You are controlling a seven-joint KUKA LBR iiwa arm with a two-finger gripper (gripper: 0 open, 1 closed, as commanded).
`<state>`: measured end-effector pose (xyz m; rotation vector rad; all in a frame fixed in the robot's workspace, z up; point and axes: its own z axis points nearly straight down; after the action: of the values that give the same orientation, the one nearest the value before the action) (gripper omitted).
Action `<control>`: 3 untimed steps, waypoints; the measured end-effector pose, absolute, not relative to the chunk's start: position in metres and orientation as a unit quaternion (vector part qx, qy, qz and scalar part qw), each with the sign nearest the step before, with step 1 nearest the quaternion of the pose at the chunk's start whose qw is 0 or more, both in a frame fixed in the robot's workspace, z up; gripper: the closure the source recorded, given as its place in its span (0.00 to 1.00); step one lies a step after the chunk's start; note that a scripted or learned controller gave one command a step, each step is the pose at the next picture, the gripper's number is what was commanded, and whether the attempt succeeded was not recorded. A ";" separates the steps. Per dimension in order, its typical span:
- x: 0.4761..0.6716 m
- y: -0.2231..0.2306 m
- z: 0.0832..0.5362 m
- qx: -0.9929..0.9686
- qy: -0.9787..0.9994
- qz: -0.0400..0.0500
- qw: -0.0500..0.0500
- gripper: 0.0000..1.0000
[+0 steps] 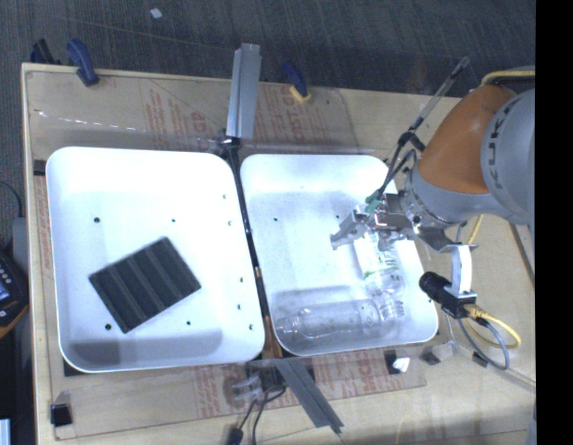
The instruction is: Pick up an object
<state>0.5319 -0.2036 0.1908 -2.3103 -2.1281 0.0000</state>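
My gripper (368, 230) hangs low over the right side of the right bin (286, 184), on the grey arm with its orange band (463, 151). Directly under it, a small clear plastic bottle with a green-printed label (381, 269) lies pointing toward the bin's near edge; its upper end is hidden by the gripper. A larger clear bottle (331, 321) lies on its side along the near wall of the same bin, its neck close to the small bottle. A black ribbed rectangular slab (145, 283) lies flat in the left bin (73, 184).
A metal divider bar (243, 91) stands at the far edge between the bins. Blue clamps (81, 61) hold the bench's far edge. A black connector with a yellow cable (472, 315) hangs right of the right bin.
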 end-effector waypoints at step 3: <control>0.494 -0.211 0.237 -0.739 -0.673 0.000 0.000 1.00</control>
<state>0.4938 -0.2108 0.2368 -2.3230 -2.1157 0.0003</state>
